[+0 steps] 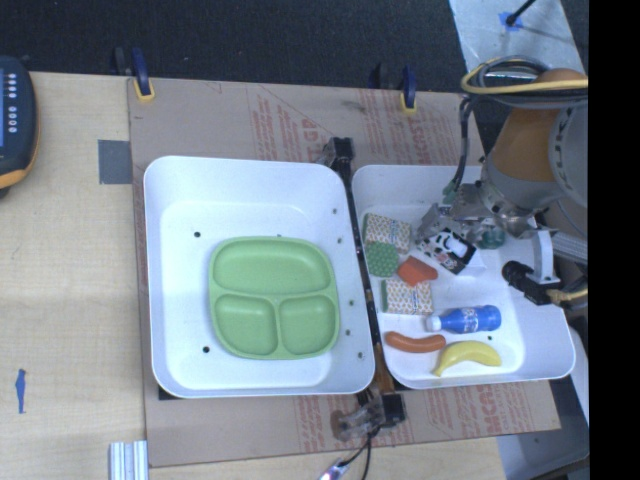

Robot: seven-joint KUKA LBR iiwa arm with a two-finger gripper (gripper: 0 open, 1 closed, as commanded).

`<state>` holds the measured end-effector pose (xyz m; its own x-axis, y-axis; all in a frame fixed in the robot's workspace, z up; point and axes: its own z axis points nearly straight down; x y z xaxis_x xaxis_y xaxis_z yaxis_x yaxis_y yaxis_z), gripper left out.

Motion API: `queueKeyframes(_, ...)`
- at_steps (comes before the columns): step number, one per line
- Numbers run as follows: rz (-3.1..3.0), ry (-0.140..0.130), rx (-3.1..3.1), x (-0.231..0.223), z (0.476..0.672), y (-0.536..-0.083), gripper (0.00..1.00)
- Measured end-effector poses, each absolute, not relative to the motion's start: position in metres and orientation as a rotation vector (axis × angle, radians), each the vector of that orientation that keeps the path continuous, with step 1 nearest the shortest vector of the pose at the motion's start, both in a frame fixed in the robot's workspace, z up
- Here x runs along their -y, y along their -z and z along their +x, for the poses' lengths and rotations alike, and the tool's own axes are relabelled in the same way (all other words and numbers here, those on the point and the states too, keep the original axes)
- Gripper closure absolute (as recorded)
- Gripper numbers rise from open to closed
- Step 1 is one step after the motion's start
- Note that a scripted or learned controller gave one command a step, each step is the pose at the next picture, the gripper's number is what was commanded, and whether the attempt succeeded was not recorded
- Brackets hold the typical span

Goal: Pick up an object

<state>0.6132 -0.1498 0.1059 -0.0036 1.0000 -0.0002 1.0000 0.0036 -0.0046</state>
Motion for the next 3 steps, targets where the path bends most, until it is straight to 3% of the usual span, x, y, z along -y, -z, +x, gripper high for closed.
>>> queueKeyframes(1, -2.220, 0.002, 2.229, 0.129, 0.657, -0.097, 0.00)
queueKeyframes(2, -2.226, 0.006, 2.232, 0.106, 0.607, -0.097, 0.00)
queueKeyframes(3, -2.223, 0.009, 2.231, 0.127, 0.549, -0.097, 0.00)
